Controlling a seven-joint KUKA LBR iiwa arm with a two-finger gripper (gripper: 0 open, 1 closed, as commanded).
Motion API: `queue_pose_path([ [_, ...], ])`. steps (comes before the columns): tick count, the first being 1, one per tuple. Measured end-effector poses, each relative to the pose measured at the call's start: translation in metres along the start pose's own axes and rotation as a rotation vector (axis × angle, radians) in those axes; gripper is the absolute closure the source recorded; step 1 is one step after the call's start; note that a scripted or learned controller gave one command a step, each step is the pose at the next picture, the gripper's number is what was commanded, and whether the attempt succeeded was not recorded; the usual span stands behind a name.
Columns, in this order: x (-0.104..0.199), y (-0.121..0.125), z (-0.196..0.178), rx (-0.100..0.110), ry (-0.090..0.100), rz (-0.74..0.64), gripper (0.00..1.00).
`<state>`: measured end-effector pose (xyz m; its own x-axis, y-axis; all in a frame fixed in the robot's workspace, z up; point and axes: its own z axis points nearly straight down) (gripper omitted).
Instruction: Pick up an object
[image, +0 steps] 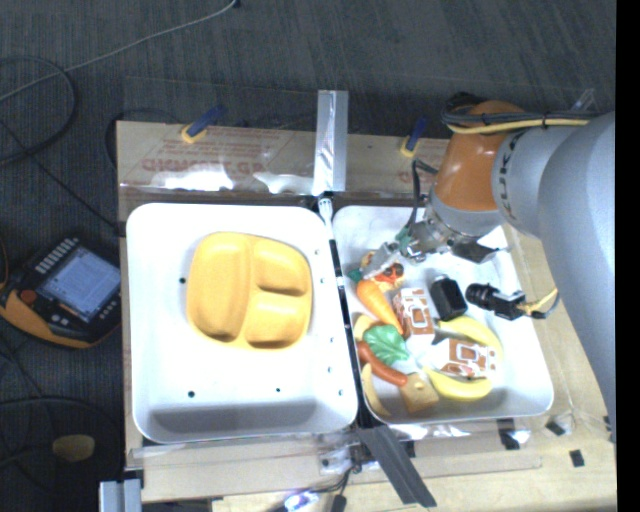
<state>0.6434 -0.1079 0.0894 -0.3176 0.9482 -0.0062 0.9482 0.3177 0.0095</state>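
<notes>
My gripper (408, 244) reaches down into the back of the right bin (530, 392), under the orange band of the arm. Its tip is just above a small red and green object (383, 262) near the bin's back left. In front of it lie an orange carrot (377, 302), a small white and orange carton (414, 310), a green leafy toy (386, 346), a second carton (470, 358) and a yellow banana (462, 382). A small black block (447, 296) lies to the right of the first carton.
The left bin (150, 400) holds a large yellow divided dish (248, 289). A ridge (340, 300) separates the two bins. An orange and black handheld device (62, 292) lies on the floor at far left.
</notes>
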Motion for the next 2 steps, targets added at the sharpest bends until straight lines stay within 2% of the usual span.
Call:
queue_pose_path([
  [1, 0.0031, -0.0414, -0.001, -0.001, 0.0, 0.001, 0.0],
  [2, 0.0035, -0.0397, -0.0107, -0.006, 0.003, 0.002, 1.0],
])
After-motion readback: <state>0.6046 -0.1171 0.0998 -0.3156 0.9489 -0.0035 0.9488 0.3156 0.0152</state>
